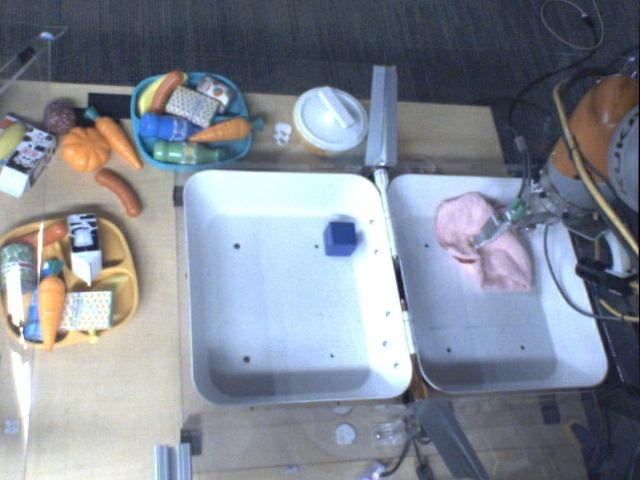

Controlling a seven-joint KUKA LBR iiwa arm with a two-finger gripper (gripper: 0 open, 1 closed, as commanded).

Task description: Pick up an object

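Gripper down on the pink cloth in the right bin

The gripper [497, 230] sits low over the pink cloth [483, 250], which lies crumpled toward the far edge of the right bin [500, 373]; its fingers touch the fabric, but I cannot tell whether they are spread or closed on it. A blue cube [341, 237] rests in the left bin [290, 368], near that bin's far right corner, well apart from the cloth

Dark carpet [250, 18] behind wooden bench [90, 408]
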